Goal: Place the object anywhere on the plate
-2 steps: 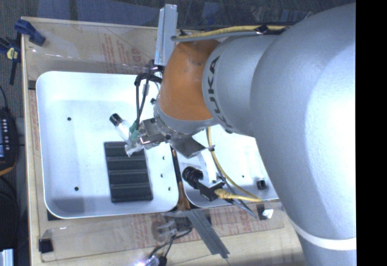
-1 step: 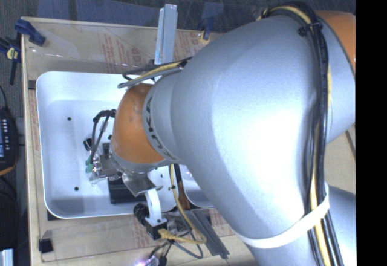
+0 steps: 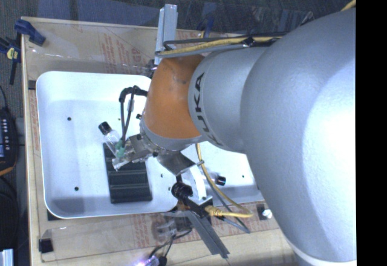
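Dark carpet is surrounding the bench, and you are looking down on the left white bin (image 3: 54, 138), which serves as the landmark. Across the bin's right half the arm (image 3: 272, 107) is reaching in, its orange band (image 3: 172, 101) hanging above the bin's middle. Inside the bin, just below centre, a dark ribbed block (image 3: 130, 183) is lying flat. The gripper (image 3: 124, 153) is sitting at the block's upper end, probably working it; whether it is clenched or released you cannot tell. No plate is identifiable.

The arm (image 3: 266, 95) hides most of the right bin (image 3: 242, 168).
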